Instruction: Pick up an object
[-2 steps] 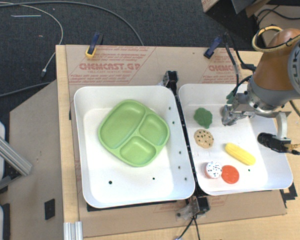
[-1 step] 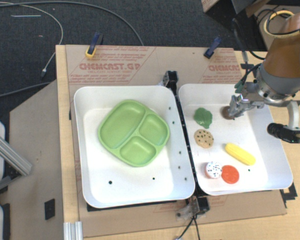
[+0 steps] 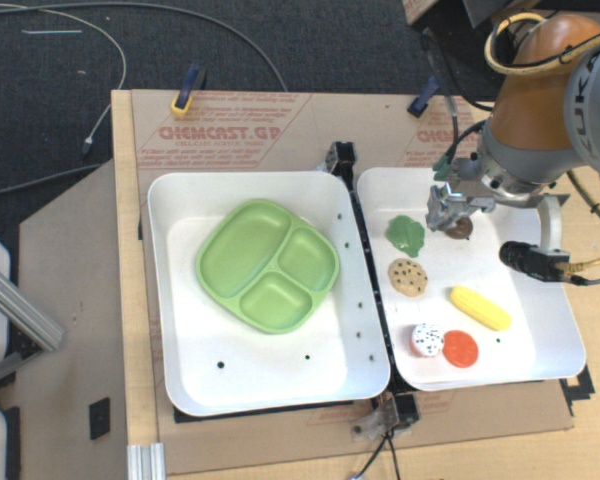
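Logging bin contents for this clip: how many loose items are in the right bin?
5 clearly: green piece upper left, cookie below it, yellow corn mid-right, die and orange disc near the front. A brownish item under the gripper may be a sixth.

You look down from one fixed camera above the surface [image 3: 280, 108], at a slant. Both bins [image 3: 180, 368] fit in view, arm [image 3: 545, 98] entering from the right.

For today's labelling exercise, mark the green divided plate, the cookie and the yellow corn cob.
green divided plate [image 3: 268, 265]: camera view, on the ridge where its three sections meet.
cookie [image 3: 408, 277]: camera view, centre of its speckled top.
yellow corn cob [image 3: 480, 308]: camera view, middle of its length.
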Motion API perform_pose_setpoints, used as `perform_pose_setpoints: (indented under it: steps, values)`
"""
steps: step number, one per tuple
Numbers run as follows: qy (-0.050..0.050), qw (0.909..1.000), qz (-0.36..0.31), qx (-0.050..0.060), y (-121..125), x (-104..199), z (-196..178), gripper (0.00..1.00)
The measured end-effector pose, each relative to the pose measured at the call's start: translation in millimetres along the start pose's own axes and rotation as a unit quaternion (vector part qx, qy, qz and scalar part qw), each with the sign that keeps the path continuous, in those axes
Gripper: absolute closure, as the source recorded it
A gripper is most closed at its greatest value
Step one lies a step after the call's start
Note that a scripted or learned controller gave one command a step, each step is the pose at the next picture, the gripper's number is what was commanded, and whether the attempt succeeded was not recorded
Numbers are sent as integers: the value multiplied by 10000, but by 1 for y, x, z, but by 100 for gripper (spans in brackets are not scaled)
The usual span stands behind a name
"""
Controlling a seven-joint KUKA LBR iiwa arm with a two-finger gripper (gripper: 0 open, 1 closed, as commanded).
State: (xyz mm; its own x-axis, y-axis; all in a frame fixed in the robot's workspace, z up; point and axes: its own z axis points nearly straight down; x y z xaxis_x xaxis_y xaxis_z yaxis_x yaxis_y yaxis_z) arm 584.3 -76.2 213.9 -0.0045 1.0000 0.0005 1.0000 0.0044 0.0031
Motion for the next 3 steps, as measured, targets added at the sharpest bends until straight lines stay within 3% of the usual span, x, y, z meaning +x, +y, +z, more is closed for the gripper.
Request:
perform_pose_setpoints:
  steps: [2, 3]
  values:
    - [10, 10000, -6, 20, -15, 105, -22, 100]
    - [8, 10000, -5, 42, -25, 156, -9, 100]
